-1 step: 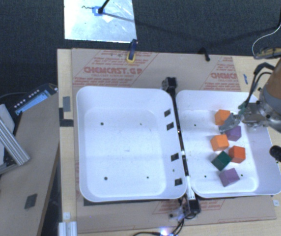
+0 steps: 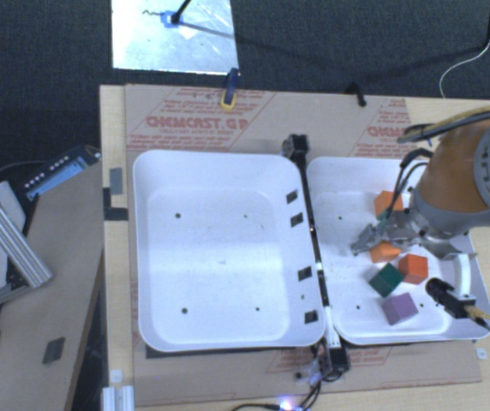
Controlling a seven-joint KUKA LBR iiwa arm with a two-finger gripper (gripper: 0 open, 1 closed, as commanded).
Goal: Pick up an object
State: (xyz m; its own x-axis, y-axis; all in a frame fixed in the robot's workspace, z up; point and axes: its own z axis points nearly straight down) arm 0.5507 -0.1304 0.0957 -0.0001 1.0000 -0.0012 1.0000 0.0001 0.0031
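My gripper [image 2: 372, 239] reaches down into the right bin [image 2: 339, 221] from the right, low over its middle. A small orange block [image 2: 385, 252] lies right beside and partly under the gripper's tip. Another orange block [image 2: 388, 202] sits just behind the gripper, partly hidden by the wrist. In front lie an orange-red cube [image 2: 415, 268], a dark green cube [image 2: 386, 279] and a purple block [image 2: 400, 307]. Nothing is visibly lifted off the bin floor.
The left bin [image 2: 219, 247] stands beside the right one, with a black divider strip [image 2: 307, 229] between them. The bulky grey arm with its orange band [image 2: 455, 174] covers the right bin's far right side. Cables run along the bin's right rim.
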